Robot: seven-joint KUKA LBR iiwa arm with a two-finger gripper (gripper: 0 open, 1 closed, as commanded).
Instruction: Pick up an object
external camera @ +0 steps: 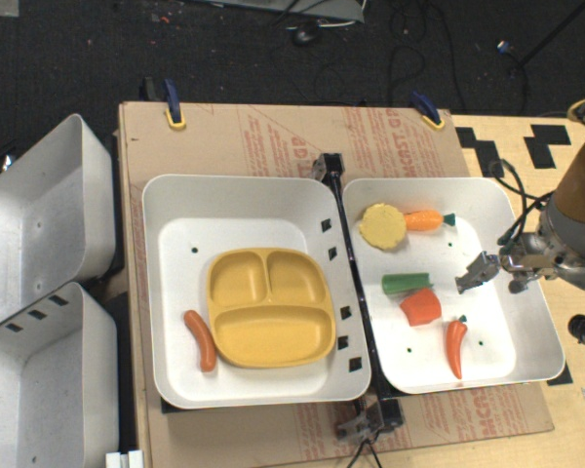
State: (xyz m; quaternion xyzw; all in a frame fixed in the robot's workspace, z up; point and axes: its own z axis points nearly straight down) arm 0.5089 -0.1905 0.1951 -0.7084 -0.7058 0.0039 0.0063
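The gripper [478, 273] hangs over the right bin [526, 359], its dark fingers too small and blurred to tell whether they are apart or together; nothing shows between them. In that bin lie a yellow disc [382, 226] touching a carrot [424, 220], a green block [406, 283] just above a red piece [421, 307], and a chili [455, 346]. The left bin [166, 261] holds a yellow tray [270, 307] with a sausage [201, 339] beside it.

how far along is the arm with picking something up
Done: the gripper is over the right bin. In hand: nothing shows between its fingers. Left: the whole pick; the carrot, green block, red piece and chili lie in that bin.
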